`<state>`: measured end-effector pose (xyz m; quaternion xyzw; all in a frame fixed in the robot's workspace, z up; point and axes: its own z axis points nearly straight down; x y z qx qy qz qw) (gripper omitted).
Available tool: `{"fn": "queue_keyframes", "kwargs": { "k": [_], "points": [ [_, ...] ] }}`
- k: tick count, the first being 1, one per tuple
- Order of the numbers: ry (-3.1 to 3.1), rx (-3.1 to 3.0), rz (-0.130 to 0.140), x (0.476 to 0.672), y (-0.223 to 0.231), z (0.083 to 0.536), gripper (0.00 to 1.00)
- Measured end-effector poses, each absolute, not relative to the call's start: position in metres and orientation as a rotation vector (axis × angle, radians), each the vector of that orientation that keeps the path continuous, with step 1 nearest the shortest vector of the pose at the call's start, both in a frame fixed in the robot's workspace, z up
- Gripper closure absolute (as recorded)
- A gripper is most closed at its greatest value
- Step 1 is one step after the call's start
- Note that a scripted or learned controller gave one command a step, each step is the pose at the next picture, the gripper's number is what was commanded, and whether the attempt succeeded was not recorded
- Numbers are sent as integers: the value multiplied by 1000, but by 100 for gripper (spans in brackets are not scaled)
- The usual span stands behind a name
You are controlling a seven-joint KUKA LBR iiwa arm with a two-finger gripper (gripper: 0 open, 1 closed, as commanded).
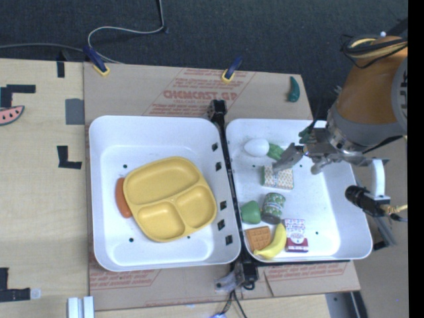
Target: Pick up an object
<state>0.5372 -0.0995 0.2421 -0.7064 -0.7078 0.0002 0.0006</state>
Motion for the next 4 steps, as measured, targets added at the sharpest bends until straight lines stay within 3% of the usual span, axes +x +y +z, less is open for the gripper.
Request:
{"fn": "queue_keyframes", "kwargs": {
  "k": [1,2,3,4],
  "points": [
    [-2219,-2219,6,619,-154,130,0],
    [-2207,-2176,68,659,-142,86,0],
    [-2208,-2177,69,659,-143,97,100],
    [-2211,-2179,65,660,-142,98,0]
  ]
}}
